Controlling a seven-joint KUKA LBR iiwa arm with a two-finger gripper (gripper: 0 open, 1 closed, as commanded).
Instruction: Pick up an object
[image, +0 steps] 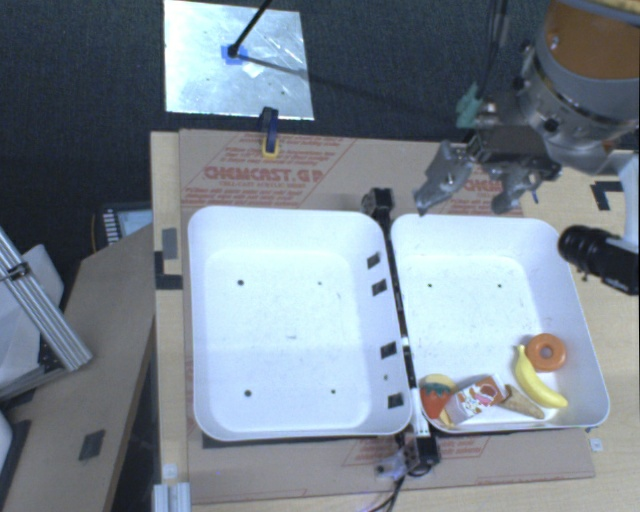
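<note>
My gripper (470, 196) hangs above the far edge of the right bin (470, 290), open, with nothing between its two fingers. The objects lie far from it, in the right bin's near right corner: a yellow banana (538, 384), an orange ring-shaped toy (546, 351), a red-and-white packet (474, 399), a small tan cone-shaped piece (521, 405) and an orange-red round object (437, 393) against the near wall.
The left bin (280, 320) lies beside the right one, with black clips (385, 290) along the divide. A black cylinder (598, 255) juts in at the right edge. A metal sheet (240, 60) lies at the back.
</note>
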